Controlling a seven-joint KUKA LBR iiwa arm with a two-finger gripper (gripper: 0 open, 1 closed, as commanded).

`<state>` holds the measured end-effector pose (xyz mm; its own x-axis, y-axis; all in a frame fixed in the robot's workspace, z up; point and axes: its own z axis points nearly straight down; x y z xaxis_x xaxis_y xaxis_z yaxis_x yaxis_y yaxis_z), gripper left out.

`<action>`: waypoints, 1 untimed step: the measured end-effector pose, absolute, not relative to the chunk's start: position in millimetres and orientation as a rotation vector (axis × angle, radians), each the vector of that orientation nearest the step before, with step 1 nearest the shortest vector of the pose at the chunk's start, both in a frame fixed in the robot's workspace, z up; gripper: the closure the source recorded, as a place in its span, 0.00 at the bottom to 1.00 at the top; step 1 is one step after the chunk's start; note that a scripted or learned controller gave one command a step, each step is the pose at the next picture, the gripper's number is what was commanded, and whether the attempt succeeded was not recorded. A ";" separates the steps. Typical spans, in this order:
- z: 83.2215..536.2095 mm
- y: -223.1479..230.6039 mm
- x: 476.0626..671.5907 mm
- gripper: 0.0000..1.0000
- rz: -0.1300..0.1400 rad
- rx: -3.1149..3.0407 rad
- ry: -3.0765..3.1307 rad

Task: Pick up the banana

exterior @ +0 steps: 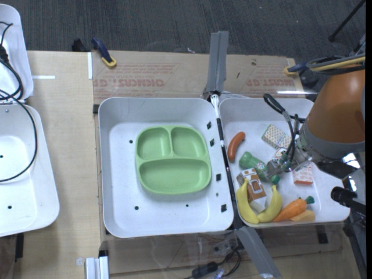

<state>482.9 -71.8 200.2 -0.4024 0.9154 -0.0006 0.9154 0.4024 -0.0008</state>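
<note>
Gripper (278,168): low over the right bin (256,106), above the clutter; finger state cannot be told.
Banana (256,209): curved along that bin's front edge, beside a carrot (290,209), under a small carton (255,187). Left bin: green divided plate (172,159).

left bin (110,156): green divided plate (172,159) | right bin (250,106): sausage (235,145), carrot (290,208), patterned packet (275,136), small box (254,186) | bench top: blue-yellow clamp (103,52)
</note>
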 end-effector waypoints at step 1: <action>200.2 -71.8 482.9 0.00 -0.002 1.717 2.631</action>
